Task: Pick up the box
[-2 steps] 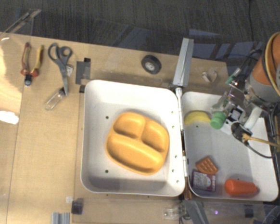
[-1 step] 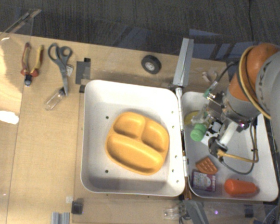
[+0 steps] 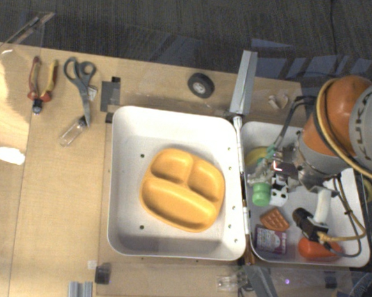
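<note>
Arm is down over the right bin (image 3: 356, 254), gripper (image 3: 275, 177) at its left side above a green thing (image 3: 261, 194); can't tell its state. The box (image 3: 270, 239), purple, lies flat at the near-left of that bin, touching a waffle-like piece (image 3: 274, 219), with an orange carrot-like thing (image 3: 316, 249) to its right. Shift nearer, centre on the box, straddle its short sides, and keep clear of the bin wall.

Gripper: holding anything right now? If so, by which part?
Cannot be told. The gripper is down in the right bin above the green object; the purple box lies apart, untouched.
</note>
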{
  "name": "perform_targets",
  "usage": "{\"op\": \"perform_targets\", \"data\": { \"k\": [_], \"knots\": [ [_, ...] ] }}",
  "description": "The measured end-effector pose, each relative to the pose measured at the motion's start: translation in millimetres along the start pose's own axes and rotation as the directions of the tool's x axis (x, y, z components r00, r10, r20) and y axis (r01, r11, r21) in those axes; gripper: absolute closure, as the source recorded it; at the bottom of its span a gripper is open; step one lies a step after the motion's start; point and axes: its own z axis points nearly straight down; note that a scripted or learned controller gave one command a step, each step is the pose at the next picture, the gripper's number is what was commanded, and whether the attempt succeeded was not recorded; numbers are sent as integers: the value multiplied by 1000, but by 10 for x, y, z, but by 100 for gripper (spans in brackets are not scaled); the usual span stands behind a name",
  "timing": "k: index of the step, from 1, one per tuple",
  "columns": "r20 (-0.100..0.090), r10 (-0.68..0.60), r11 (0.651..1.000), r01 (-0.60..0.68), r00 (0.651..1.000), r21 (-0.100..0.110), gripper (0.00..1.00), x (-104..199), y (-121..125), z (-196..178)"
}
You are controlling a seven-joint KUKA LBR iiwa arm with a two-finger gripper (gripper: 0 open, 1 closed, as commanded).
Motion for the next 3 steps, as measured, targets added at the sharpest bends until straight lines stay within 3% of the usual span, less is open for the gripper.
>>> {"op": "perform_targets", "data": {
  "k": [1,2,3],
  "knots": [
    [1,-224,975,224,975,-2,100,-390,265,-639],
    [0,-165,986,165,986,1,100,64,-83,11],
    [1,187,982,-187,982,-1,100,-252,-155,-231]
  ]
}}
